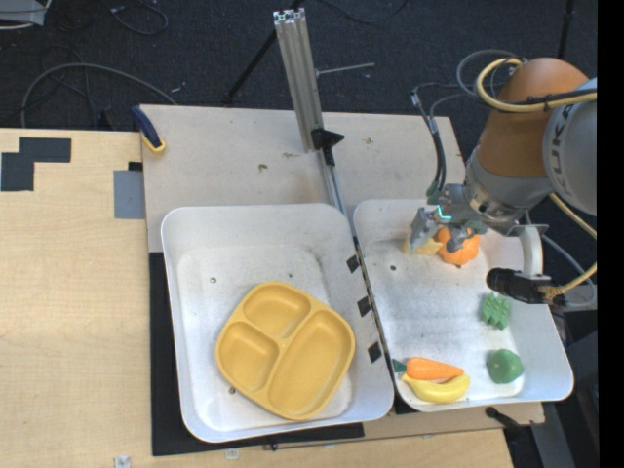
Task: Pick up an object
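The gripper [436, 230] hangs low over the far end of the right bin [429, 300], at the end of the grey arm [531, 135] with its orange band. Just beside it, on its right, sits an orange toy fruit [460, 250], touching or nearly touching the tool; whether the fruit is pinched cannot be told, and the tool's spread is likewise not readable from this angle. Further toward the near edge of the same bin lie a green leafy toy [495, 310], a round green toy [504, 366], a toy carrot [433, 369] and a toy banana [439, 389], the carrot resting against the banana. The left bin [195, 261] holds a yellow divided plate [285, 349].
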